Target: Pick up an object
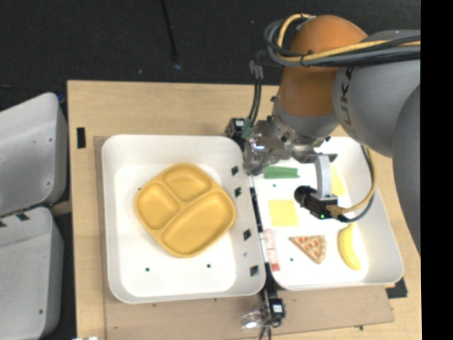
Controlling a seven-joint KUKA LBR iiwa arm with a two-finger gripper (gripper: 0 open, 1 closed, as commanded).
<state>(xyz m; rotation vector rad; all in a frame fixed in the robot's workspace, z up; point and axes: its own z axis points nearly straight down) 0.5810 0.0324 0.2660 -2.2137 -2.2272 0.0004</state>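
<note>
Dark floor surrounded a pale wooden bench (85,112) that carried 2 shallow white bins side by side. A left bin (117,261) held a yellow divided plate (185,209) with 3 compartments, lying near the bin's middle and turned at a slant. At 9 o'clock from the bench stood 2 pale grey panels (28,161), 1 above the other.

A right bin (379,268) held several small things. A yellow square slice (283,212) lay flat near the bin's middle, just at 9 o'clock from a black fitting on the arm's wrist. A triangular pizza slice (310,247) lay at 6 o'clock from the square, close to it but apart. A yellow banana (349,246) lay at 3 o'clock from the pizza slice, near the bin's right side. A green strip (281,171) lay at 12 o'clock from the square, right under the arm's head.

The grey arm (382,98), with its orange band (318,69), reached in from 3 o'clock and hung over the upper part of the right bin. The claw (256,158) sat low at the wall between the 2 bins, just at 9 o'clock from the green strip. Whether its jaws stood apart or together could not be told, and nothing could be seen held in it.
</note>
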